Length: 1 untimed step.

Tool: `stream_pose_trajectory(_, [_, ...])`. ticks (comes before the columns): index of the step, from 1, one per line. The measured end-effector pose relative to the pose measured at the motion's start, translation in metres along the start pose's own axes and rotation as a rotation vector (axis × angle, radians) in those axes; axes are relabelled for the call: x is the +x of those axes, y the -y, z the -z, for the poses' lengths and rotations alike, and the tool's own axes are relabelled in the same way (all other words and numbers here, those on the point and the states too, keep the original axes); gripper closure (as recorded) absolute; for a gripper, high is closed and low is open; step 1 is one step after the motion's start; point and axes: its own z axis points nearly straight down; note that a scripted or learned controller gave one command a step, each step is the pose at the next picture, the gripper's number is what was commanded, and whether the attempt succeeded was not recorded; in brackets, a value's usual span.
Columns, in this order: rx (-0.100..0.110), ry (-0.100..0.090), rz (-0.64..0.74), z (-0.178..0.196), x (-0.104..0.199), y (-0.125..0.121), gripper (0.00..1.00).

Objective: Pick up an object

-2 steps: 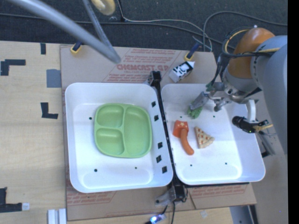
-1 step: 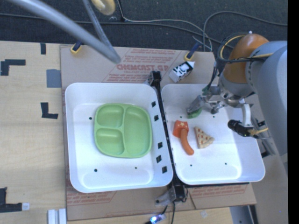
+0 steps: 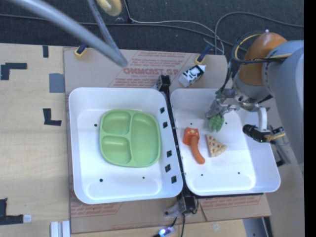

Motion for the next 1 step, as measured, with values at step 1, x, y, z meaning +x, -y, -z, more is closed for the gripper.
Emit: stream_pose_trajectory(1, [0.001,-0.004,-0.003,0.0428,0.0005,0.0016,1.00])
